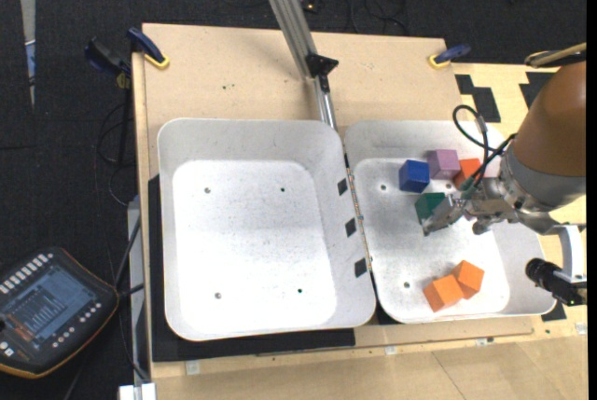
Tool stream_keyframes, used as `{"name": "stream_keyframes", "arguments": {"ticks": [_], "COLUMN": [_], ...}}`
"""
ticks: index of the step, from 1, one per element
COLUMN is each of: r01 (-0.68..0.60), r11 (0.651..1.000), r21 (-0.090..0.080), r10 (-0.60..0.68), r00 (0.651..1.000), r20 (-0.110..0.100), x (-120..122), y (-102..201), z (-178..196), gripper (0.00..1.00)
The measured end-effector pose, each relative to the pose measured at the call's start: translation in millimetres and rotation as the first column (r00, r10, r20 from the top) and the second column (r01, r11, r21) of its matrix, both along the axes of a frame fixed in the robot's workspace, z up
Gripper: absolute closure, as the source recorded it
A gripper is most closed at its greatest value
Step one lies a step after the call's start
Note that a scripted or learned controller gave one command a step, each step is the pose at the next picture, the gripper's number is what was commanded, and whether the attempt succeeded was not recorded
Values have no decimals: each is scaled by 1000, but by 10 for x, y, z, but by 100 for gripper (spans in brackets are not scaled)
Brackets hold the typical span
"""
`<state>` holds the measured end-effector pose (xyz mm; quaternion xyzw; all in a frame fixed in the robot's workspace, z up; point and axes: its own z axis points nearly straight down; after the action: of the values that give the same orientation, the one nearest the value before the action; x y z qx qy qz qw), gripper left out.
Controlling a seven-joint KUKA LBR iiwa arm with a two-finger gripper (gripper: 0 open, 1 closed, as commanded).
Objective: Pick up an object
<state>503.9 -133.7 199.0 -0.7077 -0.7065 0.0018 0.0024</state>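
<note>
Pale wooden benchtop [242, 72] on a dark floor carries two shallow white plastic bins; the right-hand bin [392, 300] serves as landmark, the left-hand bin [244, 221] touching its left side. Inside the right-hand bin, toward its far edge, cluster a blue cube [414, 174], a lilac cube [443, 162], a small orange-red block [469, 170] and a dark green block [430, 202]. Near its front edge sit two orange wooden cubes [454, 284], touching each other. The grey two-finger gripper [437, 217] is low over the bin's middle, right at the dark green block. This looks like the closing-in step of a grasp; next would be shutting squarely on the block, then lifting. Whether the fingers are apart or together I cannot tell, nor whether they touch the block
</note>
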Motion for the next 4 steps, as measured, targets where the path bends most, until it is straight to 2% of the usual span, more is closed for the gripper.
{"name": "stream_keyframes", "arguments": {"ticks": [2, 3, 4], "r01": [-1, -1, -4], "r11": [1000, 1000, 1000], "r21": [-2, -1, -2], "r10": [1, 1, 4], "r00": [1000, 1000, 1000], "r20": [6, 9, 11], "x": [-45, -32, -15], "y": [-95, -94, -28], "z": [-1057, -935, -491], "gripper": [0, 100, 100]}}
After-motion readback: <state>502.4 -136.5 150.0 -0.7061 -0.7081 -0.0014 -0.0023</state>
